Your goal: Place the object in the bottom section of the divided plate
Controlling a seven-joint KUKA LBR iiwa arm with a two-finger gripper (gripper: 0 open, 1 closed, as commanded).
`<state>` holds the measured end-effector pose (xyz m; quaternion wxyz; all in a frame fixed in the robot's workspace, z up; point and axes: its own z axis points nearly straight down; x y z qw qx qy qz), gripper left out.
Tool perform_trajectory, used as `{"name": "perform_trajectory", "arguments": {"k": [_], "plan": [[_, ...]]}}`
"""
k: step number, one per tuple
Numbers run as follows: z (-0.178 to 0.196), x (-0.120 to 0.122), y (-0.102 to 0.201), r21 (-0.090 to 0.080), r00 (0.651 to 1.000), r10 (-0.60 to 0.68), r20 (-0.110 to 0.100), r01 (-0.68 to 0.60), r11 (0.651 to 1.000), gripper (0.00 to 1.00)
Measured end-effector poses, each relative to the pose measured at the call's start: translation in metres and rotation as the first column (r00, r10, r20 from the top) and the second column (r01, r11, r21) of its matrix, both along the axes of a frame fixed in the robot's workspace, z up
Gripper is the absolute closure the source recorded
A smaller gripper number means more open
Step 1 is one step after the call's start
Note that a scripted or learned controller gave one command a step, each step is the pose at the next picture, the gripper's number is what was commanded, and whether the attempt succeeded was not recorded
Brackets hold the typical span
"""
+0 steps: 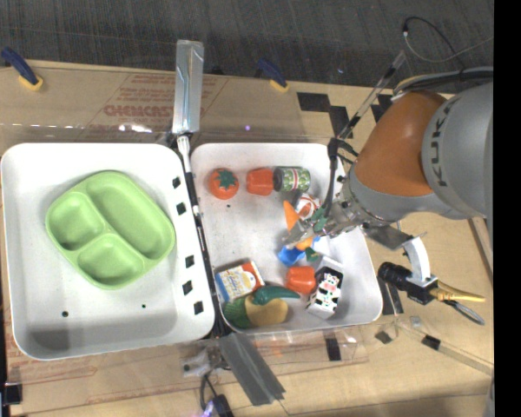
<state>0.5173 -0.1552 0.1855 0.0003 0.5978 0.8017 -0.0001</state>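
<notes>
While the arm (pixel 417 159) reaches in from the right, its jaws (pixel 317 224) sit low in the right bin (pixel 352 272), amid a cluster of small toys; can't tell if open or shut, too cluttered. Green divided plate (pixel 110 227) lies in the left bin (pixel 35 320), w/ nothing in its sections. Right bin holds a toy tomato (pixel 224 183), red cup (pixel 260 182), small can (pixel 293 179), blue piece (pixel 291 254), cow-print carton (pixel 327 291), juice box (pixel 239 281), yellow-green toy (pixel 260 307).
</notes>
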Motion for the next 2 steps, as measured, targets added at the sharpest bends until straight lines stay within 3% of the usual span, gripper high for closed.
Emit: {"name": "perform_trajectory", "arguments": {"k": [1,2], "plan": [[0.012,-0.001,0.054,0.001,1.000,0.013,-0.004,-0.013,1.000,1.00],[0.006,0.001,0.149,0.001,0.985,-0.174,-0.005,0.174,0.985,1.00]]}}
